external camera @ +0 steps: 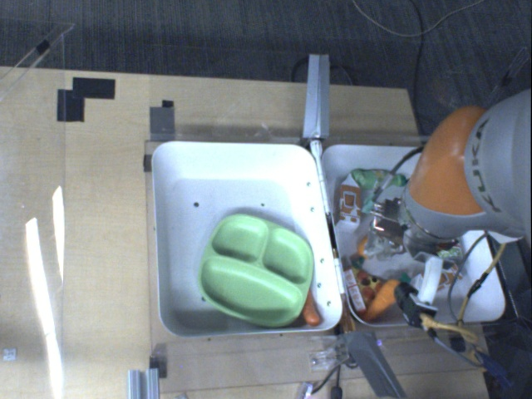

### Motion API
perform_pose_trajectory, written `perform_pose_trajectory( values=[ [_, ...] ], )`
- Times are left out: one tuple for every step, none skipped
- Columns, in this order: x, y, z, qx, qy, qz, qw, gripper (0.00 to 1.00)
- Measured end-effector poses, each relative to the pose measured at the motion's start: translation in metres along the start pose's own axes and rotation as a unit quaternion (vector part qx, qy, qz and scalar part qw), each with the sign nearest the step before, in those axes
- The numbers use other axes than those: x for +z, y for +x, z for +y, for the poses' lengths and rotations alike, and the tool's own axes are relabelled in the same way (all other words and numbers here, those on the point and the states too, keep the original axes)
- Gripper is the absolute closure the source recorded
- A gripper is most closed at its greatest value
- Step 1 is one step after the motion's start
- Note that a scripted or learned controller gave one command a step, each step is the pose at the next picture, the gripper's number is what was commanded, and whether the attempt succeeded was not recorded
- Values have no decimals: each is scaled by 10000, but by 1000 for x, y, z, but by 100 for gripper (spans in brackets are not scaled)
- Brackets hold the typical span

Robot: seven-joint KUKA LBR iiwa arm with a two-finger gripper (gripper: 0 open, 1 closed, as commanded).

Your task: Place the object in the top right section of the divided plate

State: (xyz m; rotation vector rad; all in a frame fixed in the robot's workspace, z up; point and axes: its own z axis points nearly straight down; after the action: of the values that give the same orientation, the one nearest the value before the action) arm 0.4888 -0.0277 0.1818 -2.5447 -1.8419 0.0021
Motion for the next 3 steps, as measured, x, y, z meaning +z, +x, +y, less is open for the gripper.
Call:
perform_pose_trajectory(
  values=[
    [-57, 69, 6, -881, -2, -1, 9961, 100],
    [-25, 68, 44, -801, 0, -6, 9968, 100],
    [-33, 71, 46, -863, 6, -12, 9963, 100]
  ],
)
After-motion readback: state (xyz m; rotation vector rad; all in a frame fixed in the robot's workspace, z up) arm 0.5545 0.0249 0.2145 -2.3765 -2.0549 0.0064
